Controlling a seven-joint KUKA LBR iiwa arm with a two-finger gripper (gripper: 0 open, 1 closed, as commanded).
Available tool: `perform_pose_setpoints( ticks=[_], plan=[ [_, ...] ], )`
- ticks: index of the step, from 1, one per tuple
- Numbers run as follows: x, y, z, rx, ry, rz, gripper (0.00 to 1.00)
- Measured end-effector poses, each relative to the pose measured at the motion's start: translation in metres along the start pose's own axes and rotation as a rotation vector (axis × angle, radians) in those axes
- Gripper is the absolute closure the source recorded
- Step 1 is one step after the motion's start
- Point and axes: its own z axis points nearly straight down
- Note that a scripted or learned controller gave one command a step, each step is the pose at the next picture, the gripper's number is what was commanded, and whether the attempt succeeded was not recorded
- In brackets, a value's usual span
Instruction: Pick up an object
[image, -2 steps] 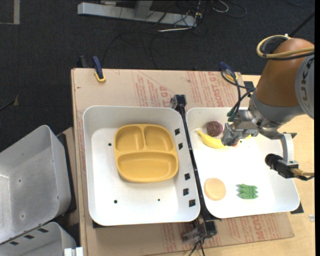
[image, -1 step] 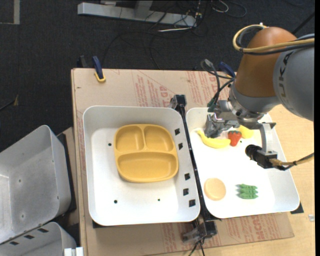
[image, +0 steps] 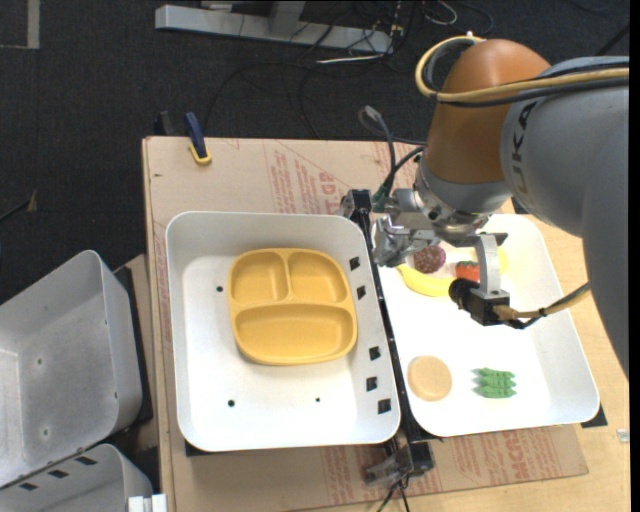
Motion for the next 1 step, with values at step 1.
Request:
perform_pose_setpoints(
  ticks=[1],
  plan=[
    [0.0479,0.0225,0.0214,0.002,-0.001,0.001,1.00]
  ],
)
